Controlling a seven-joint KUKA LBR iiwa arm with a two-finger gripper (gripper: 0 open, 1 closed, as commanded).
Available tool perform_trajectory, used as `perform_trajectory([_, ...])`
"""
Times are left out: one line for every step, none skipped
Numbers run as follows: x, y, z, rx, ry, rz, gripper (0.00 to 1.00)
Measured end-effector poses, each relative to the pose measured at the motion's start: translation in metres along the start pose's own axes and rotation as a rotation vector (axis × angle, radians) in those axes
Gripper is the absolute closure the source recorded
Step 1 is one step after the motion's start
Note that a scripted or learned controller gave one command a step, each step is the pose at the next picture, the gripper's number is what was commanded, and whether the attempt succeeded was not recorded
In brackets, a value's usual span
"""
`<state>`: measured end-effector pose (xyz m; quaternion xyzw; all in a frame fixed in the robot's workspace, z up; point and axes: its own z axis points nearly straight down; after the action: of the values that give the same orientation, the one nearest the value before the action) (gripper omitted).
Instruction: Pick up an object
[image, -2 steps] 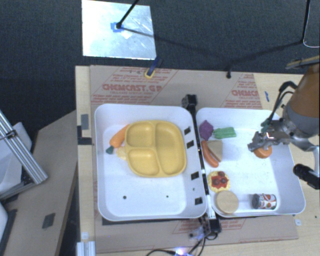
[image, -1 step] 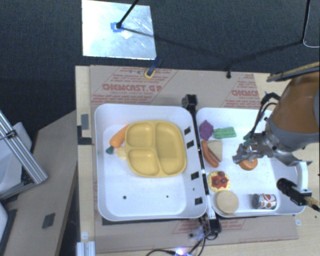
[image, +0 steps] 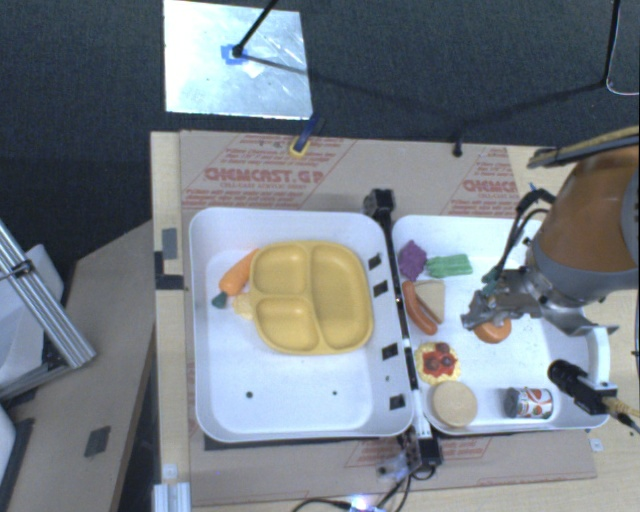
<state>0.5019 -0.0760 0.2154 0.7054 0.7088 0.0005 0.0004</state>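
My gripper (image: 484, 312) hangs low in the right bin (image: 520, 232), near its middle right. An orange round piece (image: 494, 331) lies right under it, partly covered by the gripper. To its left are a sandwich wedge (image: 431, 297) and a hot dog (image: 419, 309). A purple piece (image: 412, 259) and a green block (image: 449, 265) lie at the back. Along the front are a small pizza (image: 438, 362), a tan bun (image: 454, 404) and a tin can (image: 528, 402).
The left bin (image: 215, 400) holds a yellow divided plate (image: 305, 297) with a carrot (image: 235, 275) at its left edge. A black divider with clips (image: 392, 300) runs between the bins. The grey arm with its orange band (image: 595, 235) comes in over the right bin's right side.
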Motion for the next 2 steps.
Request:
perform_trajectory([-0.003, 0.004, -0.018, -0.001, 0.000, 0.000, 1.00])
perform_trajectory([-0.009, -0.003, 0.001, 0.001, 0.000, 0.003, 1.00])
